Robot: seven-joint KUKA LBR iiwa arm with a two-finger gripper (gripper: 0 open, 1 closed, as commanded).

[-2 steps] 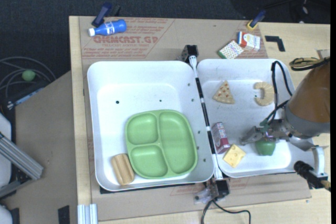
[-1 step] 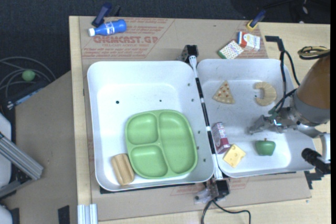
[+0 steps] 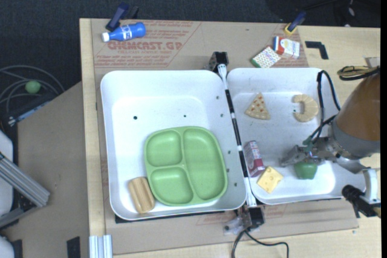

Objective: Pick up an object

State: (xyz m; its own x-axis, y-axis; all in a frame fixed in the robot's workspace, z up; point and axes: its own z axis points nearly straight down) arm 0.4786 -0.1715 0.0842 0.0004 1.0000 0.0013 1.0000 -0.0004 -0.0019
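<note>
Dark carpet surrounds the pale worktop (image 3: 91, 130), where two white bins sit side by side: the left bin (image 3: 115, 130) holds a green divided tray (image 3: 184, 165) and a tan bread-like piece (image 3: 141, 193), the right bin (image 3: 284, 84) our candidates. We see the gripper (image 3: 299, 157) low at the right bin's near-right corner, touching or just above a green pepper-like toy (image 3: 306, 170); we cannot tell how its jaws stand. We judge a good grasp needs the jaws centred on that toy, clear of the bin wall and the yellow cheese wedge (image 3: 269, 179) nearby.
</note>
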